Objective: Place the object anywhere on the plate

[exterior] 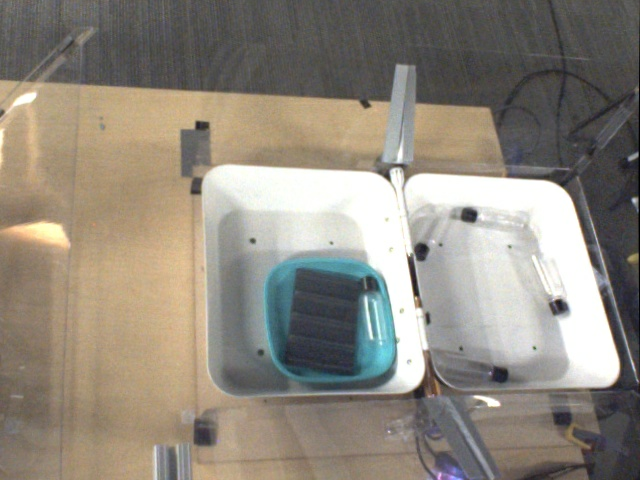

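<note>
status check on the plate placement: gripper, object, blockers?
Teal plate in left bin. On it: a dark ribbed block and a clear tube beside it. Right bin holds three more clear tubes. Nothing obstructing the plate.

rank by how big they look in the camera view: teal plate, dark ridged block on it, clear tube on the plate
1. teal plate
2. dark ridged block
3. clear tube, lying at the block's right edge

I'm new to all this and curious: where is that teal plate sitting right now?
The teal plate sits in the left white bin, toward its near right corner, carrying a dark ridged block and a clear tube beside it.
</note>
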Tool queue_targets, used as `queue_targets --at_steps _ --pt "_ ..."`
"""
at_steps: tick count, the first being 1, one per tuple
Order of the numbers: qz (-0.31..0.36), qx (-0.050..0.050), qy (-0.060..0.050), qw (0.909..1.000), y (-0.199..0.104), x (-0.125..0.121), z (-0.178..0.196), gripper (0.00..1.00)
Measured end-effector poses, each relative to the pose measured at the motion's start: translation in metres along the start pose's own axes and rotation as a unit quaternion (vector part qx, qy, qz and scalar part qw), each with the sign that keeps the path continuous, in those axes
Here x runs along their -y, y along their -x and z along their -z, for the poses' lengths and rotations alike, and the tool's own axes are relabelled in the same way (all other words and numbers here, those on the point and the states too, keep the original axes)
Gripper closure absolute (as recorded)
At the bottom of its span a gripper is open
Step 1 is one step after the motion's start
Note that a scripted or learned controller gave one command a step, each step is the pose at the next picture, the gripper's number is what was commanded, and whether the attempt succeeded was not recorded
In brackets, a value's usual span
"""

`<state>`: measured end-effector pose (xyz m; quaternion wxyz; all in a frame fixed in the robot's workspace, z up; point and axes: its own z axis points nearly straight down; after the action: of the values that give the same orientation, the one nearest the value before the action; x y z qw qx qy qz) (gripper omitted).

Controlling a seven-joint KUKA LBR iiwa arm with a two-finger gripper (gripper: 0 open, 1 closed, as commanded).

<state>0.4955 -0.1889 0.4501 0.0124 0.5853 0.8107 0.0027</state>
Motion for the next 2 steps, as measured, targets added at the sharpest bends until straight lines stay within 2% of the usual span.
queue_targets --at_steps 1,2 --pt "0.148 -0.005 -0.003 0.9889 0.003 -0.078 -0.014 1.0" --pt "0.238 -0.005 -0.003 0.9713 0.038 -0.126 -0.016 1.0"
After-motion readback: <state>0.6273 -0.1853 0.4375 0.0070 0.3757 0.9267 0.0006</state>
